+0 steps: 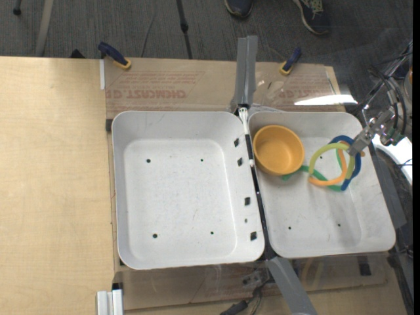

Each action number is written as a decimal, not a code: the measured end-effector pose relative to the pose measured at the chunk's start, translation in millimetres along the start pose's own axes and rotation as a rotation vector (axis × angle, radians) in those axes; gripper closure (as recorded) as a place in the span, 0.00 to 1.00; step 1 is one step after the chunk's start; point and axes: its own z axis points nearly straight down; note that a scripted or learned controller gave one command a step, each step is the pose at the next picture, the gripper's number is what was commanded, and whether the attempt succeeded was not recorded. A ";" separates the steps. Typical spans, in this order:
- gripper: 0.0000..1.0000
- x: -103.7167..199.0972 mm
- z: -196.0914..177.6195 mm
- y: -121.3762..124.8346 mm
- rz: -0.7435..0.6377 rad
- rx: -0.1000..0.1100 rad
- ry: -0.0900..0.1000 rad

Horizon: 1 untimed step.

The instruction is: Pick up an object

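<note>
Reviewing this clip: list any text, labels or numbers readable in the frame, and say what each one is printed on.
"CHEMCAST GP": faint red print, upside down in this view, on the brown cardboard sheet behind the left bin.
A second faint red print on the same cardboard behind the right bin: too washed out by glare to read.
Nothing readable on the bins, the yellow bowl or the coloured rings.
</note>
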 end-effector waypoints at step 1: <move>1.00 -56.5 172.7 39.6 -0.184 -0.002 0.002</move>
